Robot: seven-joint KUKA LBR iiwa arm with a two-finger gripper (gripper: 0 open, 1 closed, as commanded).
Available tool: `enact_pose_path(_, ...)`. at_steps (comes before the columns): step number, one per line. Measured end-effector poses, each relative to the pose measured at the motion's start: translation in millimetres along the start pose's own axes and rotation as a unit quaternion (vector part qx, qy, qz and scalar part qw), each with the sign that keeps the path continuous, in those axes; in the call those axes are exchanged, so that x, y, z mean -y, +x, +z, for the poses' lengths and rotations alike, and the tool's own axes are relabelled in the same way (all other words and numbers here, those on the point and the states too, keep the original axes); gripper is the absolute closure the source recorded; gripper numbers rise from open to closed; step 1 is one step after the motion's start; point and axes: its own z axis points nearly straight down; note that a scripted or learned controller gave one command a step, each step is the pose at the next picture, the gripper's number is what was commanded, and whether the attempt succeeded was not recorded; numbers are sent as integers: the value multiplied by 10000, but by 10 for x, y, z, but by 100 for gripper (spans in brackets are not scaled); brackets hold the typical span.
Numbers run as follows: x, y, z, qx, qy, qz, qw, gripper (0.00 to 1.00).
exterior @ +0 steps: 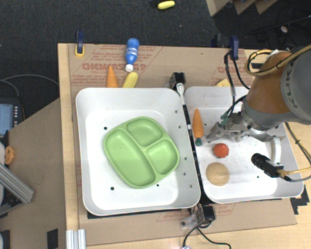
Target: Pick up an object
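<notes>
Claw [215, 134] of mine hangs low inside the right shallow white bin [290, 191], and I cannot tell from up here how it is set; nothing visibly sits in it. At six o'clock from it, just beside it, lies a small round red tomato-like ball [221, 150]. At six o'clock from that rests a tan, round bread-roll-like lump [217, 173]. At nine o'clock from my claw, against the bin's left wall, lies an orange plastic carrot [197, 124]. The left shallow white bin [93, 113] holds a pale green three-compartment plate [141, 151]. On the tabletop [67, 139] at twelve o'clock from that bin lie a blue-and-white little bottle [131, 54], a yellow corn-like piece [130, 79] and another orange carrot [111, 77].
</notes>
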Motion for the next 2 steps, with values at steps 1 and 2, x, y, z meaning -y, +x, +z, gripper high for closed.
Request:
enact_pose_path(1, 314, 54, 105, -10, 34, -5, 10000, 0)
enact_pose_path(2, 293, 44, -4, 1, 1, 0, 10000, 100)
